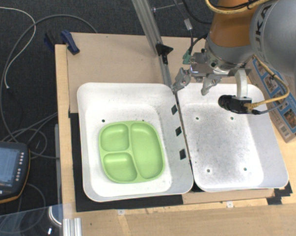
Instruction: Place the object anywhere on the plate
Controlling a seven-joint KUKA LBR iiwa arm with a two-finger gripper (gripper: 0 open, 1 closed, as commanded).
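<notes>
Wooden bench point(113, 53) bears two white bins point(89, 102)

Glossy green plastic plate point(132, 151); speckled matt white bins point(89, 107).

The plate point(132, 152) is a bright lime green, plain across all three of its compartments. It sits in the left bin point(89, 132), which is white with a fine dusting of dark speckles and a few small black dots. The right bin point(236, 146), over at three o'clock from the plate, is the same white, more heavily peppered grey. Black tabs mark the seam between the two. The arm point(280, 23) is grey with a glossy orange band point(236, 14); its gripper point(194, 82) is dull silver metal. The bench point(113, 58) is pale tan wood, the clamp point(69, 41) at eleven o'clock blue, the floor dark charcoal.
</notes>
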